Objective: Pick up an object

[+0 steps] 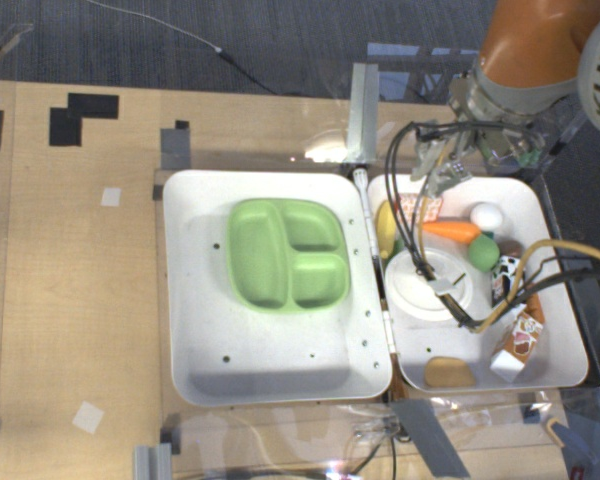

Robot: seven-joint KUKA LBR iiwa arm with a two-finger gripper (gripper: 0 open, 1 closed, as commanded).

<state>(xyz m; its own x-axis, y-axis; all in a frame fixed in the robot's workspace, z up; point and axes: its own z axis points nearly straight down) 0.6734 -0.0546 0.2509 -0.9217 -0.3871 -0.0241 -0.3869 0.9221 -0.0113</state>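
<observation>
Poised over the 12 o'clock edge of the right bin (565, 353): the hand (442, 173), grip state impossible to tell from this angle, nothing visibly held. Crowded just below it, toward 6 o'clock: a red-and-white packet (421, 208), an orange carrot (450, 231) and a white ball (486, 214), the likeliest targets, with a yellow fruit (386, 226) against the bin wall at 9 o'clock. Risks aplenty, judging from the clutter: coming down among close-packed neighbours and closing on two at once, or nudging the white ball and the green ball (483, 253) into a roll out of reach. Draped across the white plate (425, 288) near bin centre: black cables (412, 238), liable to snag or drag items during a lift. Farther off at 5 o'clock, a small carton (520, 340) lying tilted; at 6 o'clock, a brown biscuit (450, 371), flat and probably hard to get under. Alone in the left bin (195, 348): a green divided plate (287, 255), shallow-rimmed, likely to slip from a narrow pinch.
</observation>
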